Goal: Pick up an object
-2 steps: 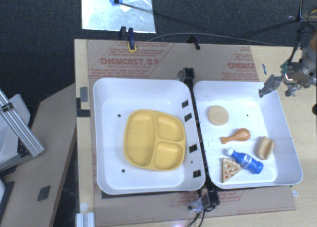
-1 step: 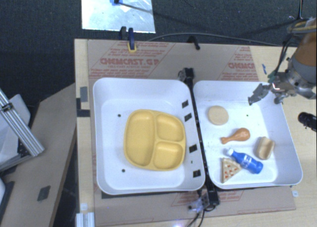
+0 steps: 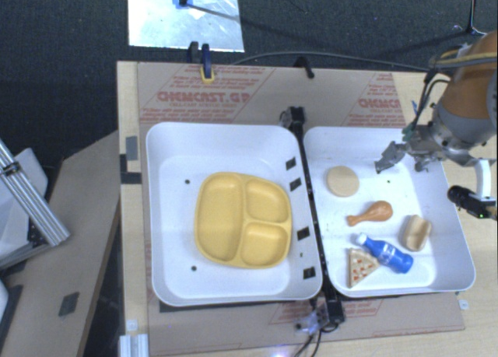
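A: Right bin [image 3: 443, 270] contents?
B: Five items. A round, flat tan disc [image 3: 342, 181] up top; below it a glossy orange-brown drumstick [image 3: 371, 213]; a tan bread-like roll [image 3: 416, 232] by the right wall; a blue bottle [image 3: 386, 253] with white cap, lying on its side; a triangular pizza slice [image 3: 359, 267] touching the bottle's cap end.
A: Gripper?
B: The gripper [image 3: 405, 156] hangs over the bin's upper right, apart from every item, nothing between its fingers, which stand spread (disc is nearest, lower left).
A: Obstructions?
B: None over the items; the arm crosses the right rim.
A: Left bin [image 3: 175, 192]?
B: A yellow three-compartment plastic tray [image 3: 241, 219], smooth, rounded corners. Both bins sit on a counter [image 3: 257, 87] sheet with red lettering.
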